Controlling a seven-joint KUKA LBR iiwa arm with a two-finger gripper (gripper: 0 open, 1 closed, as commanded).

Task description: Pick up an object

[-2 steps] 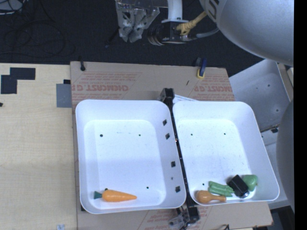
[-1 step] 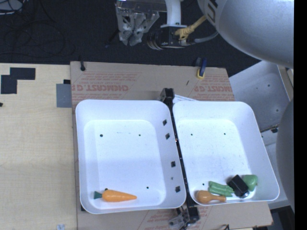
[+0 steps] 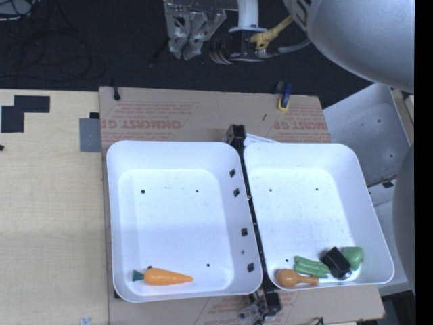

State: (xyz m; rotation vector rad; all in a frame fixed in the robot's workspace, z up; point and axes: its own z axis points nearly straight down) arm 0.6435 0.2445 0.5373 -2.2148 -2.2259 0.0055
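The claw [image 3: 191, 36] hung high behind the bins, apparently empty; its spread I cannot tell. Next, descend toward the carrot [image 3: 167, 276].

1. Two shallow white bins are counted: a left bin [image 3: 122, 181] and a right bin [image 3: 358, 175], set side by side.
2. One orange toy carrot [image 3: 166, 276] is counted in the left bin.
3. Four items are counted in the right bin: one orange-tan pear-shaped toy [image 3: 295, 278], one green pod-shaped toy [image 3: 311, 267], one black block [image 3: 335, 262], and one green rounded toy [image 3: 353, 254].
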